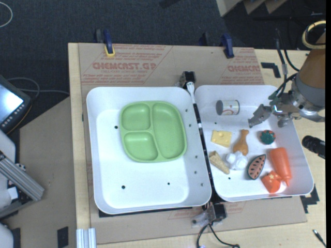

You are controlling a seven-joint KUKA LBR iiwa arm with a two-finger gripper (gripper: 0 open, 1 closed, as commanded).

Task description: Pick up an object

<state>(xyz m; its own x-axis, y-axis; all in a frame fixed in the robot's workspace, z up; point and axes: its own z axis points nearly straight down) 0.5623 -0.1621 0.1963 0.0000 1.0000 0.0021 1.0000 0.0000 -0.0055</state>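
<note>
Gripper [269, 113] above right bin [207, 94], jaws spread, nothing btw them. Nearest obj: green ball [267, 136], just below gripper. Can [227, 107] lies left of gripper.

You are looking at even, soft overhead light; the white bins [150, 200] are glowing nearly washed out, shadows beside them are lying faint, and detail is staying slightly soft.

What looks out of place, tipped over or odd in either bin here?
Little stands out. The small grey can lies on its side at the back of the right bin, apart from the food toys crowded at its front. The green divided plate sits slightly askew in the left bin.
</note>
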